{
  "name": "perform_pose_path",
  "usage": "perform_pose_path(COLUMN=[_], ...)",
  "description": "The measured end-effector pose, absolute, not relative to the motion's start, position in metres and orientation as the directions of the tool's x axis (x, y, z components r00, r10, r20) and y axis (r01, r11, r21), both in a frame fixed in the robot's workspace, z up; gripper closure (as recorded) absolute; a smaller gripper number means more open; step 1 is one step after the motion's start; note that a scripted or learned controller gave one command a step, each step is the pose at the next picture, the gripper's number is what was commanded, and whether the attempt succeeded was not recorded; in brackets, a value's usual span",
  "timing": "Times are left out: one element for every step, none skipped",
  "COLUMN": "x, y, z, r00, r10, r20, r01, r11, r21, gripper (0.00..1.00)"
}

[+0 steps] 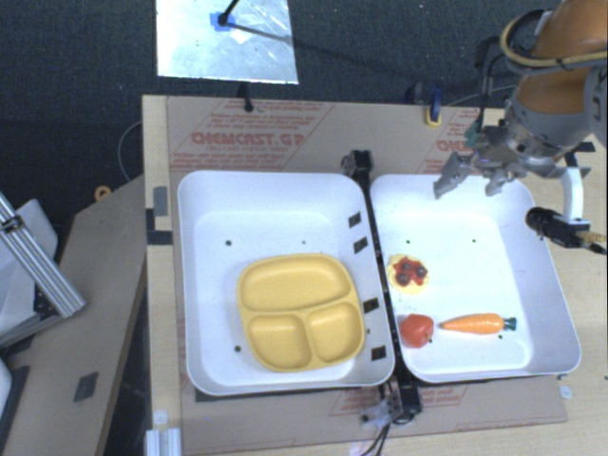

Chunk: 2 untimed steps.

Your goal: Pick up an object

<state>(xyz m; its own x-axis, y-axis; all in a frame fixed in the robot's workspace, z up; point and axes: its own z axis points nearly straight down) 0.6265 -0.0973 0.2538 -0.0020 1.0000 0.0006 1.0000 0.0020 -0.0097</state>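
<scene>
The right bin (532, 283) holds three things near its left and front side: a small yellow disc topped with dark red berries (409, 273), a red tomato (416, 330) and an orange carrot (472, 325) lying lengthwise beside the tomato. My gripper (472, 178) hangs above the back edge of the right bin, well behind these objects. Its two grey fingers are spread apart and open, with nothing between them.
The left bin (214, 217) carries a yellow divided tray (300, 310) with three compartments. A black divider with clips (372, 255) runs between the bins. A shiny metal sheet (226, 28) lies behind the bench. An aluminium rail (33, 259) stands at the far left.
</scene>
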Motion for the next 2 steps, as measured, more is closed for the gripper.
perform_pose_path(x=[0.629,0.631], y=[-0.097,-0.096], z=[0.261,0.219], r00=[-0.004,-0.003], r10=[1.0,1.0], r20=[-0.001,0.0], r01=[1.0,1.0], r11=[0.004,0.003], r21=[0.002,-0.002], gripper=[0.0,0.0])
